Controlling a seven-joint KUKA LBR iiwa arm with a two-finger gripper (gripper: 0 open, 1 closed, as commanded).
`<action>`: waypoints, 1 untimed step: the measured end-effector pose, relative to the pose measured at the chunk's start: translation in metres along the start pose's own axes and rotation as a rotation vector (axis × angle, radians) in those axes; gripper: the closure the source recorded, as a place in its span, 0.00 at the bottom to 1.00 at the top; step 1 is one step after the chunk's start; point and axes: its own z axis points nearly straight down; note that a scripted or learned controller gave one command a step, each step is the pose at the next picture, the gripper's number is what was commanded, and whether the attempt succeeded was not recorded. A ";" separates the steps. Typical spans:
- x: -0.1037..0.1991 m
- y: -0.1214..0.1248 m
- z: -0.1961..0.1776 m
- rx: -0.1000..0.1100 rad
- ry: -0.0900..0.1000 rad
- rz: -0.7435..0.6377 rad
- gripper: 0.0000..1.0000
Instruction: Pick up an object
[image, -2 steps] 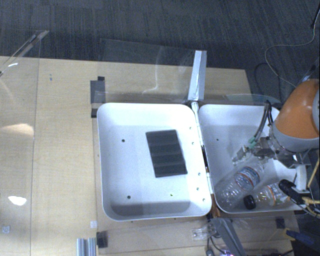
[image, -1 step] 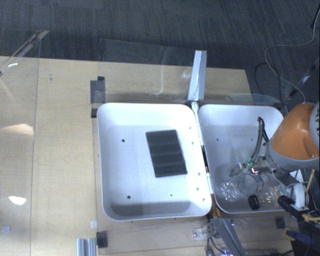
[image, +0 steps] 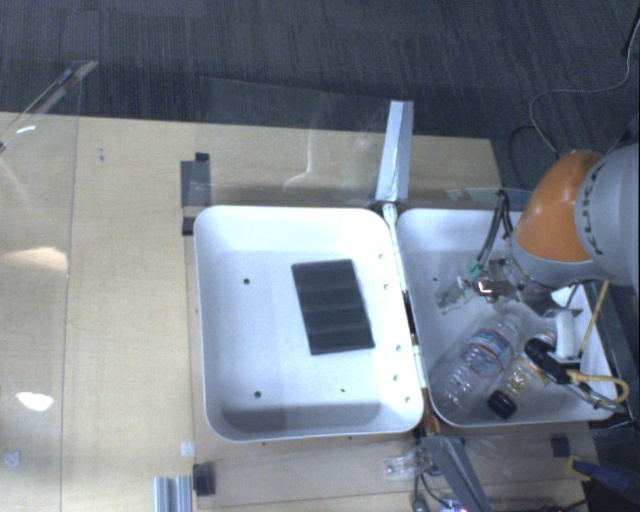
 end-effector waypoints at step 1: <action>0.017 0.087 0.003 0.007 0.000 -0.080 0.00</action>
